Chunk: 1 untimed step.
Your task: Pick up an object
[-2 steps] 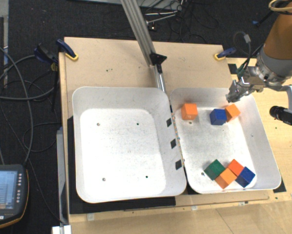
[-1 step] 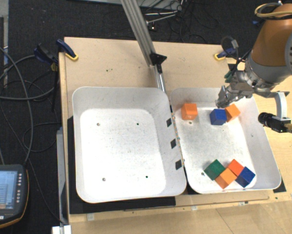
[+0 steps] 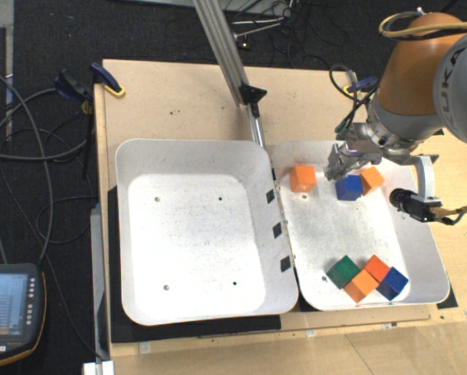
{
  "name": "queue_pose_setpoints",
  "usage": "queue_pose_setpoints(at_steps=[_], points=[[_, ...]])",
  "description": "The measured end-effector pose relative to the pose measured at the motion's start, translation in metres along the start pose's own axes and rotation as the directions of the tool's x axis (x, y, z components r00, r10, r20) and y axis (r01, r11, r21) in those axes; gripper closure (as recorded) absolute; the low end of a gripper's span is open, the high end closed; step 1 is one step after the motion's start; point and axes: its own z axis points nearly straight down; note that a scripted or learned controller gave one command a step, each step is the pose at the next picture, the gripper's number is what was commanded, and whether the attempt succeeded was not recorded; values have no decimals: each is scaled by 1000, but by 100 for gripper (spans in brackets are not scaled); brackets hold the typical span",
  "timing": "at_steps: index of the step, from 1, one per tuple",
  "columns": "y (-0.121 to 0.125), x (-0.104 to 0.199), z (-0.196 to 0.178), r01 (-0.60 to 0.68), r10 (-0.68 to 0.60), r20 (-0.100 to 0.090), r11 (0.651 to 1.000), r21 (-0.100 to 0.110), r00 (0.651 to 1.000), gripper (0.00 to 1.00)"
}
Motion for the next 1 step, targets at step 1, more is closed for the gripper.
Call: queue_pose_setpoints(at_steps=[1], points=[[-16, 40, 1, 0, 0, 0, 1000, 0, 1000, 100]])
